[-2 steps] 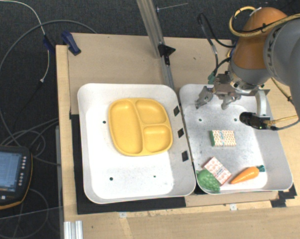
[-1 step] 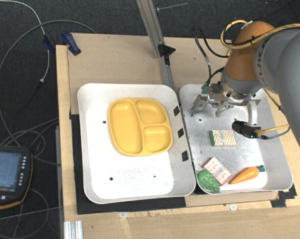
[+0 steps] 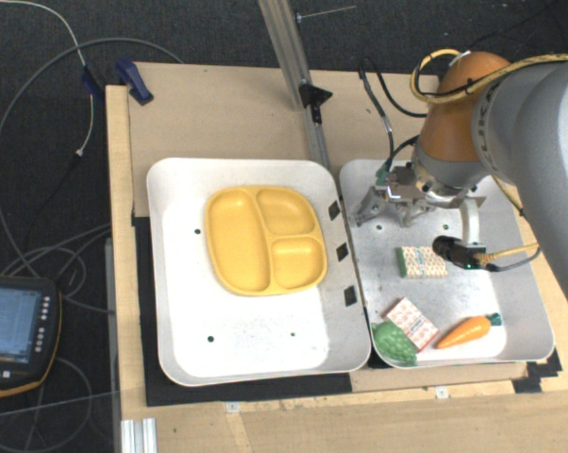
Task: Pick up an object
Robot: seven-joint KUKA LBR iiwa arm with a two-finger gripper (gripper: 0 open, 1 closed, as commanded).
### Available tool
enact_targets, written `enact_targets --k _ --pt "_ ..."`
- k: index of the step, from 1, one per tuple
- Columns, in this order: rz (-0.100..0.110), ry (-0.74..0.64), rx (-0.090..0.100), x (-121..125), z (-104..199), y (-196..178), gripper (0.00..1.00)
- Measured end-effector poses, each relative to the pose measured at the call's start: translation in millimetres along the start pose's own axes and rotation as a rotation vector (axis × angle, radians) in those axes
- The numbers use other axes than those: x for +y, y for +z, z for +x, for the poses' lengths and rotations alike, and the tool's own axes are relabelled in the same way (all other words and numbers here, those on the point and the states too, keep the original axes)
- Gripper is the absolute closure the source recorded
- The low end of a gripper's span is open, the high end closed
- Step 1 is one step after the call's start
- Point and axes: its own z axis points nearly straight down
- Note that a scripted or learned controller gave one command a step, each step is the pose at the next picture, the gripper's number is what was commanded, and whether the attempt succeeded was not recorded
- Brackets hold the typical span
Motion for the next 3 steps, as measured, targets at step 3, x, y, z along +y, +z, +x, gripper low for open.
enact_targets --k 3 --pt "-0.014 -0.001 -0.002 18.6 -13.9 -127.0 1.0"
